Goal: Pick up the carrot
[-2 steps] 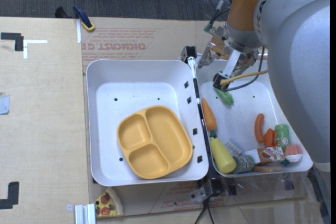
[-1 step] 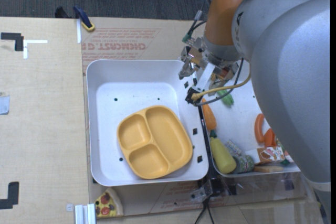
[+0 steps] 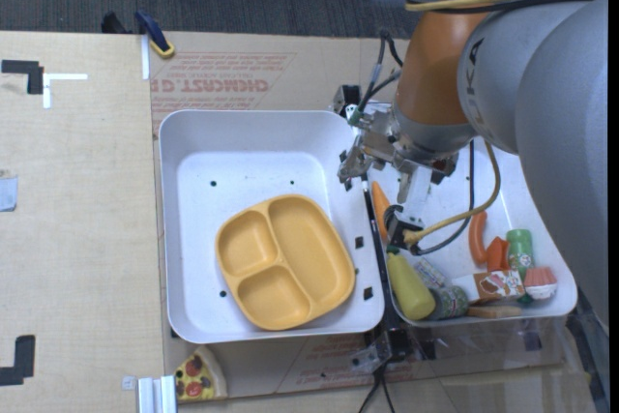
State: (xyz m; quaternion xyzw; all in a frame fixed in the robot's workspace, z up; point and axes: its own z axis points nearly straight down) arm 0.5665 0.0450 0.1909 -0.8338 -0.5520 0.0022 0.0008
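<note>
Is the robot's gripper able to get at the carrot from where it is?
Probably yes. The gripper hangs right above the carrot, which lies against the right bin's left wall. Nothing covers it, though that wall crowds one side.

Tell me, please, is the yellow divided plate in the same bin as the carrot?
No, the yellow plate lies in the left bin; the carrot is in the right one.
</note>
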